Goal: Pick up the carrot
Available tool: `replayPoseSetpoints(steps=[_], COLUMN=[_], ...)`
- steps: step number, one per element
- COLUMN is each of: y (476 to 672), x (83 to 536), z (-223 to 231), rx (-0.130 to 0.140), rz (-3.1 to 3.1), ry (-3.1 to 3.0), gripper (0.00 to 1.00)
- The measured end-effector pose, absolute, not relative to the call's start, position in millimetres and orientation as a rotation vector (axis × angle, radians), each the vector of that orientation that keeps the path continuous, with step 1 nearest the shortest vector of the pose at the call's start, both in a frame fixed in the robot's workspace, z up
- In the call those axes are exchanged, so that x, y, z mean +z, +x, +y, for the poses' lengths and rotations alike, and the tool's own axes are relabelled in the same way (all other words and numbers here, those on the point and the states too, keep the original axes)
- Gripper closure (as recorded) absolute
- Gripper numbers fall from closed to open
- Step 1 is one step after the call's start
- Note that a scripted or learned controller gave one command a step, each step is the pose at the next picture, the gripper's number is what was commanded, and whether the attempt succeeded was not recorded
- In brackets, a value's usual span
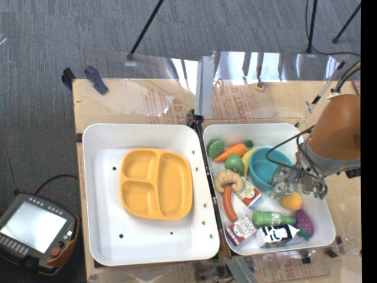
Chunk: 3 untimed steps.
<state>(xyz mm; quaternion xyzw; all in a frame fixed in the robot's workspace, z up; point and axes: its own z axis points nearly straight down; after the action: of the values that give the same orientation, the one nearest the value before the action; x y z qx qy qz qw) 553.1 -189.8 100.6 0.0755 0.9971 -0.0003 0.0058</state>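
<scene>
The carrot [232, 151] is orange with a green top and lies at the back left of the right bin [326, 217], beside a green bumpy toy [215, 147]. My gripper [299, 184] hangs low over the right side of that bin, just right of the teal bowl [268, 168] and above an orange fruit [291, 201]. It is well to the right of the carrot. Nothing shows between its fingers.
The left bin [97, 158] holds a yellow divided plate [156, 183]. The right bin also holds a croissant [227, 179], a sausage [229, 204], a green bottle [272, 219], purple grapes [304, 221], a green pear [235, 163] and small cartons [277, 234].
</scene>
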Motion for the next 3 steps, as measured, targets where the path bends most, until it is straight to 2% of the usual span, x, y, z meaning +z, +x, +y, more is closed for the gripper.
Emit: replayPoseSetpoints(steps=[1,2,3], y=[490.7,545.8,525.5], x=[101.0,173.5,205.4], z=[-205.0,-184.0,-201.2], rx=[-0.018,0.001,0.001], rz=[3.093,3.117,3.105], ry=[0.086,0.322,0.468], gripper=[1.0,1.0,1.0])
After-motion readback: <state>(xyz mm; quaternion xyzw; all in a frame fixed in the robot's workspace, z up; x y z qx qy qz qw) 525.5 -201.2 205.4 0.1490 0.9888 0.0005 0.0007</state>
